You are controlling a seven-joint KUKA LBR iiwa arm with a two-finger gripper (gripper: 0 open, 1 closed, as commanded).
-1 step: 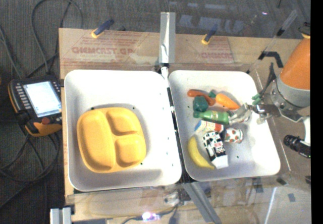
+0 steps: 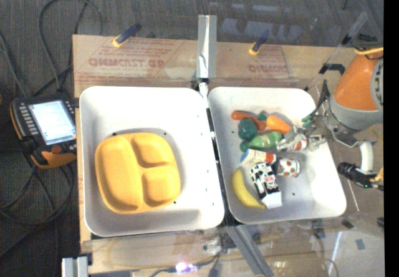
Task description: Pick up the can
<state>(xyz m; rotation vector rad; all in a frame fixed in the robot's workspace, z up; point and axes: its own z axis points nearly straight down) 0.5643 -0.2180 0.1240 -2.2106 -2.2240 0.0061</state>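
The right bin (image 2: 324,201) holds a heap of toy food. A small white can with red marks (image 2: 288,167) lies on its side in the middle of that bin, just right of a black-and-white carton (image 2: 264,178). My gripper (image 2: 303,137) is low in the bin at the heap's right edge, just above and to the right of the can. It is next to a small red-and-white piece (image 2: 297,143). The grey arm with its orange band (image 2: 356,85) comes in from the right.
Around the can lie a banana (image 2: 244,188), a green vegetable (image 2: 263,141), a dark green piece (image 2: 249,127) and an orange carrot (image 2: 277,123). The left bin (image 2: 100,107) holds a yellow divided tray (image 2: 137,171). A tablet (image 2: 47,121) sits off the bench to the left.
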